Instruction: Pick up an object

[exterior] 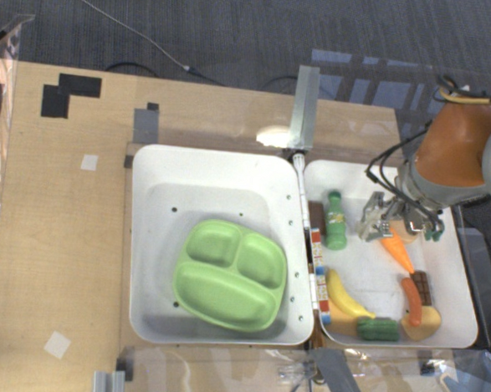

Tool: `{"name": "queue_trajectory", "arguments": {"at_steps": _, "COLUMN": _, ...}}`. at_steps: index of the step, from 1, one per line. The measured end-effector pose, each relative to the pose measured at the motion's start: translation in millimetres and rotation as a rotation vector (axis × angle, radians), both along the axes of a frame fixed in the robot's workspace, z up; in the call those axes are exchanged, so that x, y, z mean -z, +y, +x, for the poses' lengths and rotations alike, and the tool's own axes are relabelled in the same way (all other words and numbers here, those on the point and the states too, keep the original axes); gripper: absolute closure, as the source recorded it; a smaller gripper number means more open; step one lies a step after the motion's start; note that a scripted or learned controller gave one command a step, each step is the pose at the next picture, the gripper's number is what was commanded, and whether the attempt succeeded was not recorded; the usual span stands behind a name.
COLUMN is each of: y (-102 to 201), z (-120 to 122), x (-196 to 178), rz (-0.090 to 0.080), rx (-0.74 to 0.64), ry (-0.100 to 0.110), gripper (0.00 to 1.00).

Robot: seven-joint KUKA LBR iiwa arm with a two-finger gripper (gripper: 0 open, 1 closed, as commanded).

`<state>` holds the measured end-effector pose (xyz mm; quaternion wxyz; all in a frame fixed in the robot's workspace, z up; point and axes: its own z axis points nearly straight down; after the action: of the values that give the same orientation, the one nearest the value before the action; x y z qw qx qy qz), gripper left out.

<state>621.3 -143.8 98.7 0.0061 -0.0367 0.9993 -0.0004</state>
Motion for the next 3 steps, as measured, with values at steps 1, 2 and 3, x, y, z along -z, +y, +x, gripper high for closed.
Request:
{"name": "queue_trajectory", "arguments": {"at_steps": 1, "y": -49.3, "z": 1.7, "x": 8.8, "rz": -0.007, "rx": -0.341, "ry": -0.001, "gripper": 1.0}}
{"name": "queue_trajectory", "arguments": {"at_steps": 2, "y": -63.5, "z": -89.3, "x": 7.2, "rz": -0.012, "rx": -0.61, "ry": -0.001, "gripper": 1.0}}
{"name": "queue_trajectory", "arguments": {"at_steps": 3, "y": -63.6, "z": -89.5, "x": 8.1, "rz": -0.013, "rx": -0.61, "ry": -0.002, "gripper": 0.0}}
